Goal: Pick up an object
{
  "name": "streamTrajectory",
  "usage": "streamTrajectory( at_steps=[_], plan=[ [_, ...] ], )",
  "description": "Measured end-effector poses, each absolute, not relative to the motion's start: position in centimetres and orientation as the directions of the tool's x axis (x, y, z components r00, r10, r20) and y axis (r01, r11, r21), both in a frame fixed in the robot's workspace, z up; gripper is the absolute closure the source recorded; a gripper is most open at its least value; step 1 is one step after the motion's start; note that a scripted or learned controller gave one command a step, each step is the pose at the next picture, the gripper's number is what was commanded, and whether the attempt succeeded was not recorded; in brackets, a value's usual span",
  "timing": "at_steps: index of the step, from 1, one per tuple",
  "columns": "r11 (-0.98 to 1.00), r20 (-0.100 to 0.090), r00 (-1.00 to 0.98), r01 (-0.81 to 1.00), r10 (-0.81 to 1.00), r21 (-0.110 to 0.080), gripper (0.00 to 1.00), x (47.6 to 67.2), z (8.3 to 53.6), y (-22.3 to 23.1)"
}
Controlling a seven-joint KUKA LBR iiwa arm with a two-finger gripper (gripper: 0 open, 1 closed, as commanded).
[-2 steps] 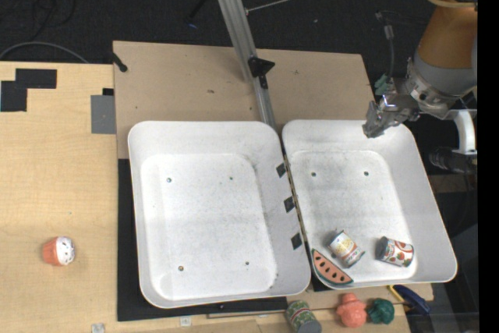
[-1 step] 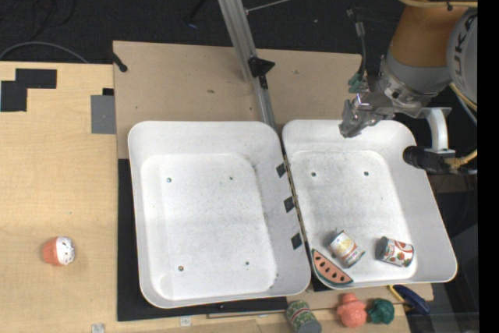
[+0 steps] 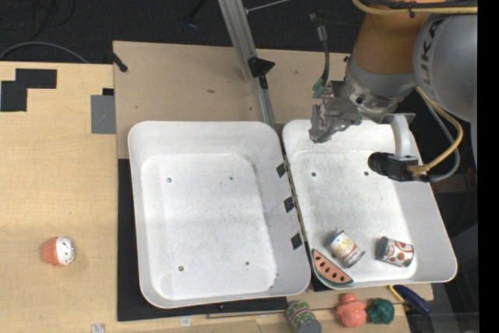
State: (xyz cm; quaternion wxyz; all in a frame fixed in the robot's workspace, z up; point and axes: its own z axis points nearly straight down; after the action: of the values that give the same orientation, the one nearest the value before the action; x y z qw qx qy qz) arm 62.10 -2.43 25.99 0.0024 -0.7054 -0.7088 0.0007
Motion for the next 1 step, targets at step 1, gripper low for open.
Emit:
streamTrajectory(
  at_steps=[1],
  plan=[
    [0.003, 0.002, -0.003, 1.0, 1.0, -0.005, 1.0, 61.27, 25.76, 1.91]
  ],
)
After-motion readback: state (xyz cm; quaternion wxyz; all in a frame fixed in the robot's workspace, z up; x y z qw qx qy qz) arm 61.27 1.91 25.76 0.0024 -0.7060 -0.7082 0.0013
